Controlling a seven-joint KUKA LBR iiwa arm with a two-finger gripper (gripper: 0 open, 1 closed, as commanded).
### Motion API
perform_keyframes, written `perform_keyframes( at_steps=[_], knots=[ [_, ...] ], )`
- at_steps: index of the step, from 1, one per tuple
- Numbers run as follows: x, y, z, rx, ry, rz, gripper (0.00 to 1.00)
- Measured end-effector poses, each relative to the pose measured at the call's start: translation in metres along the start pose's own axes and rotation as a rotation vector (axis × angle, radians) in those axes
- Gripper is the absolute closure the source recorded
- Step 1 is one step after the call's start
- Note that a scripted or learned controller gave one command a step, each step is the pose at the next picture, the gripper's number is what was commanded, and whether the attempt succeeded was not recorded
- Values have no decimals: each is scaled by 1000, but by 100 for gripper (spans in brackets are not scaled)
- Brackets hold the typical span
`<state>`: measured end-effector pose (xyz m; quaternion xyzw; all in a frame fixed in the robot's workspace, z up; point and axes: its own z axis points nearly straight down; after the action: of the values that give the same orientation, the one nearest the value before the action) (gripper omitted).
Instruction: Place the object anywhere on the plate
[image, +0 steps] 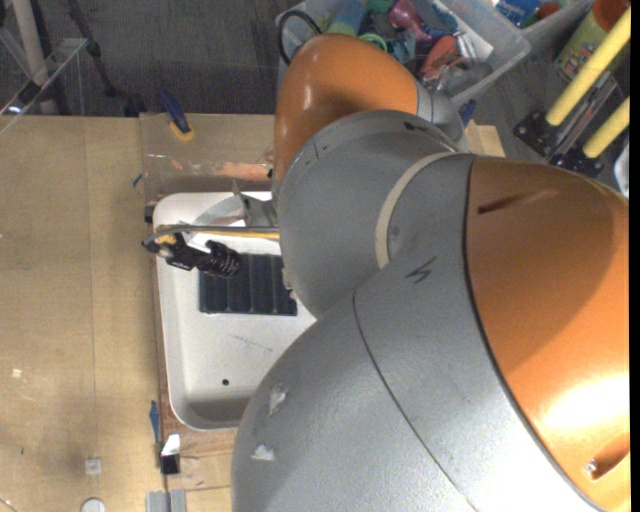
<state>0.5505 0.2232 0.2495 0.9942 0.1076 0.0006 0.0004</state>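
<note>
The grey and orange arm (430, 300) covers most of the view and hides the right bin and much of the left one. In the left white bin (190, 390) a dark ribbed rectangular slab (245, 288) lies flat near the far end, its right edge hidden under the arm. My gripper (232, 212) hangs over the bin's far left part, just beyond the slab, and only a pale part of it pokes out from under the wrist. Nothing can be seen held in it.
Bare wooden bench (70, 300) stretches left of the bin. A blue clamp (180, 124) and a clear plastic wall (200, 160) stand behind the bin. A tub of colourful clutter (420, 30) sits at the back. A small dark speck (225, 381) lies on the bin floor.
</note>
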Motion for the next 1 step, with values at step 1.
perform_keyframes(
  at_steps=[1],
  knots=[
    [-73,-5,-36,2,-7,-376,100]
  ],
)
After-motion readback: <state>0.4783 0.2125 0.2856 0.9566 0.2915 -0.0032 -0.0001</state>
